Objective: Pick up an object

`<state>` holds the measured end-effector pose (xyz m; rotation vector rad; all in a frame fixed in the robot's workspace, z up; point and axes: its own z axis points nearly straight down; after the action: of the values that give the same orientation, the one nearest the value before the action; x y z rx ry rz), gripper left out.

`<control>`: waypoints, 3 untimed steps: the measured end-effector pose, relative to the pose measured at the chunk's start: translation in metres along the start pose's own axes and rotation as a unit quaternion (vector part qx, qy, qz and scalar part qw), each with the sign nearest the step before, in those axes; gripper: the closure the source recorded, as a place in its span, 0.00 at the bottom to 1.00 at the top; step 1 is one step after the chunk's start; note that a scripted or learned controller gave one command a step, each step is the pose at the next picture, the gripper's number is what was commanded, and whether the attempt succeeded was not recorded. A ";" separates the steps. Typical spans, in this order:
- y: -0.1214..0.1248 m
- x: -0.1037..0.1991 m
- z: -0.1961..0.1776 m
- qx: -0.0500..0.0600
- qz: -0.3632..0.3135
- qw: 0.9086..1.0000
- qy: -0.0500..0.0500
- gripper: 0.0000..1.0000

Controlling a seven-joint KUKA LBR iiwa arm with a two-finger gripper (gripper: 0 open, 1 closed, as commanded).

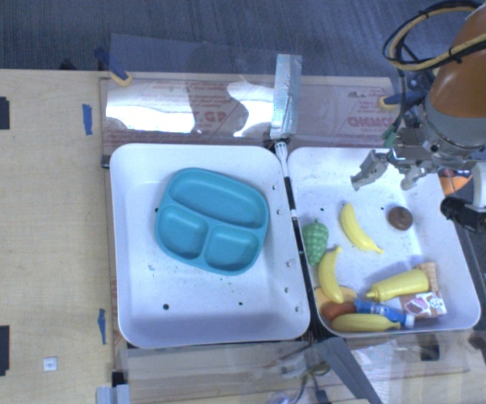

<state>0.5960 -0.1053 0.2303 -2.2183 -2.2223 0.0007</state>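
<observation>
fingers (pixel 389 171) spread, above banana (pixel 359 228) — brown ball (pixel 400 218) beside

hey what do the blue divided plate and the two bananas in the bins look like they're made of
The blue divided plate looks like moulded plastic with a matte finish: one even colour, soft rounded compartment edges, no sharp glare. The two bananas look like toy plastic, possibly rubber: flat uniform yellow, smooth skin without spots or bruises. I can't be sure from above.
</observation>
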 end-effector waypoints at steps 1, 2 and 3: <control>0.016 0.002 -0.008 -0.002 0.026 1.000 -0.001 0.00; 0.002 0.006 0.142 -0.004 0.134 0.991 0.000 0.00; 0.003 0.006 0.131 -0.006 0.135 0.991 0.000 1.00</control>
<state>0.5992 -0.0997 0.0989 -2.5035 -1.9085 -0.0112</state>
